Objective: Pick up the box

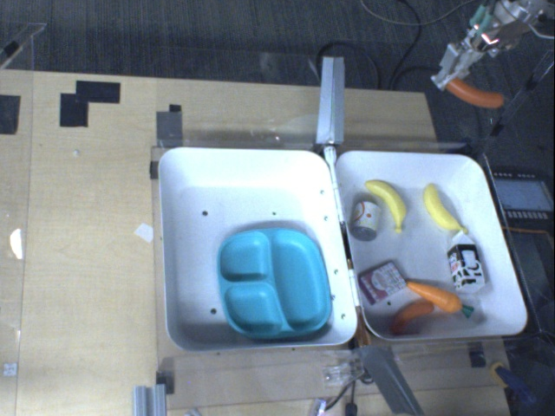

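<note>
Camera view reference: locate box (381, 282) at front-left of right bin (507, 258), close to divider wall, with carrot (436, 296) touching its right edge and red item (411, 317) just in front. Note jaws high and well apart from box, beyond bin's far right corner, with orange object (476, 94) at tips; cannot tell whether apart, together, or clamped on that object. Expect blocked grasp if carried down still loaded. Expect carrot caught alongside box, or box pushed against wall, on descent without centring. Avoid confusion with white printed carton (466, 265) near right wall. Allow for a slip off low, flat box faces.
</note>
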Robot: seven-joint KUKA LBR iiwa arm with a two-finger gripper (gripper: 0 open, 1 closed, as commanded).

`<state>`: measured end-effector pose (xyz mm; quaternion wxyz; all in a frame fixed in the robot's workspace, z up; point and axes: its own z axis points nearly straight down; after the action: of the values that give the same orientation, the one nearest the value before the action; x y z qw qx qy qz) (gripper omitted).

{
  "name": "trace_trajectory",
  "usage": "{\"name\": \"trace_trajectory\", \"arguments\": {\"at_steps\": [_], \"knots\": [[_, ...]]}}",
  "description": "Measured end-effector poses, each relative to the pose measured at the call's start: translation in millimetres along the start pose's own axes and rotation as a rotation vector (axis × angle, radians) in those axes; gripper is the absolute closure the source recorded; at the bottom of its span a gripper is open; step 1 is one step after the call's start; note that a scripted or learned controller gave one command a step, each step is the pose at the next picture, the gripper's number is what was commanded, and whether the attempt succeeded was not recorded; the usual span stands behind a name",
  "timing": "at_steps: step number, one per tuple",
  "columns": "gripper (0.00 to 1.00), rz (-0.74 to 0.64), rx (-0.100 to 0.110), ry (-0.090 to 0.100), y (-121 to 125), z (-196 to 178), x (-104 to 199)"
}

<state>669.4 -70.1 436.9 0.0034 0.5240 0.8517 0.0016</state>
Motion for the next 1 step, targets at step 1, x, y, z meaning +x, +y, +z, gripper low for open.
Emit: {"name": "trace_trajectory", "arguments": {"at_steps": [1], "knots": [[1.00, -0.092, 0.000, 0.000, 3.7, 0.1, 7.5]]}}
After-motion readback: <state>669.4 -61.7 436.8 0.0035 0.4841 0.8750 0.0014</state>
